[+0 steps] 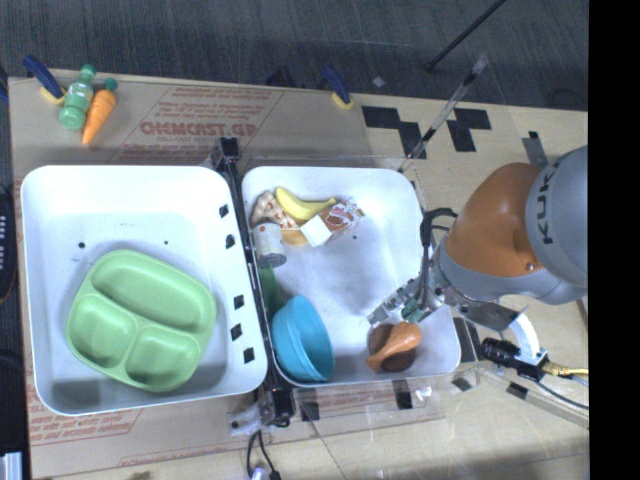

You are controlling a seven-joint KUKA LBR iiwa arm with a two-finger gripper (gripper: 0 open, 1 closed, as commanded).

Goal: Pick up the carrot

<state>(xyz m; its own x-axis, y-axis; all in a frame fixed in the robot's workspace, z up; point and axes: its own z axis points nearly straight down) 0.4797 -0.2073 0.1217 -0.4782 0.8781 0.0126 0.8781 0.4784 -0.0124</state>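
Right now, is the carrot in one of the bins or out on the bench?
Out. The carrot lies on the cardboard beyond the left bin, beside a green bottle, far from the gripper over the right bin.

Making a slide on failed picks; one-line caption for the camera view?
Arm's gripper works in the right bin while the carrot lies outside both bins.
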